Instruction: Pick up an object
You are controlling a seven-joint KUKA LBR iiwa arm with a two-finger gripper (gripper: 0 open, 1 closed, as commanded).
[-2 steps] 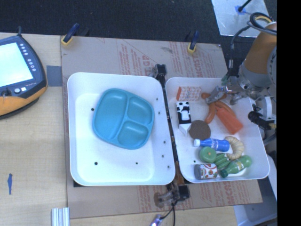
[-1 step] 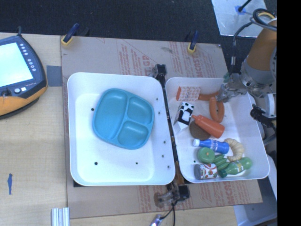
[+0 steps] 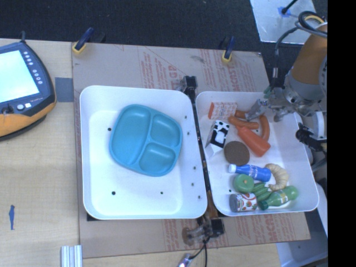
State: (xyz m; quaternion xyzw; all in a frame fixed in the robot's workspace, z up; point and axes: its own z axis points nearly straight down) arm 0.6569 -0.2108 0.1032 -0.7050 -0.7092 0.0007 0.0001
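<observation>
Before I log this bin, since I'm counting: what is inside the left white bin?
Inside the left bin lies one blue divided plate. Whatever the plate covers is hidden.

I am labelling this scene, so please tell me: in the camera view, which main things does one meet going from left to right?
Tablet device → blue divided plate → black-and-white item → brown disc → gripper.

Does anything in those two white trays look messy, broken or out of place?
Nothing looks broken or spilled. The blue plate lies alone and slightly askew in the left bin, while the toys are jumbled together in the right bin, some overlapping.
</observation>
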